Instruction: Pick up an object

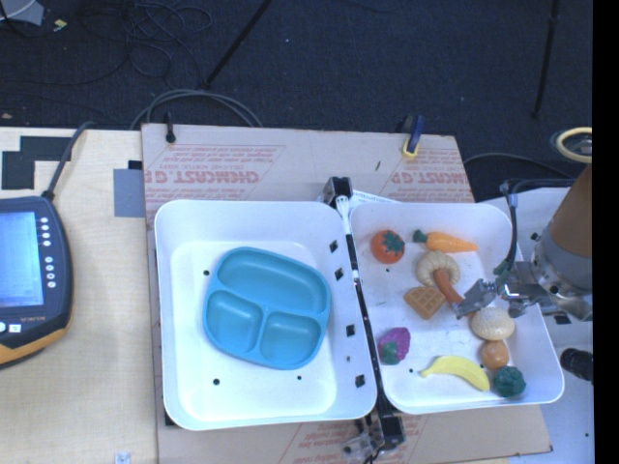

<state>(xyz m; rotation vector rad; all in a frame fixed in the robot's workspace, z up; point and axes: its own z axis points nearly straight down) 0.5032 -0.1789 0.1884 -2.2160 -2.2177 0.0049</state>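
Note:
The right white bin [522,394] holds toy food: a red tomato [388,246], an orange carrot [451,243], a mushroom with a brown stem [440,272], a waffle [424,302], a purple grape bunch [393,342], a yellow banana [456,371], a tan bread roll [492,324], an orange ball [494,354] and a green broccoli [509,382]. My gripper [476,300] hangs low over the bin's right part, between the mushroom and the bread roll, just above the roll. Whether anything sits between its tips is unclear.
The left white bin [184,356] holds a blue divided plate [265,306]. A teach pendant [29,274] lies on the wooden bench at the far left. Cardboard [290,167] lies under both bins. The arm's body [575,249] covers the right bin's right wall.

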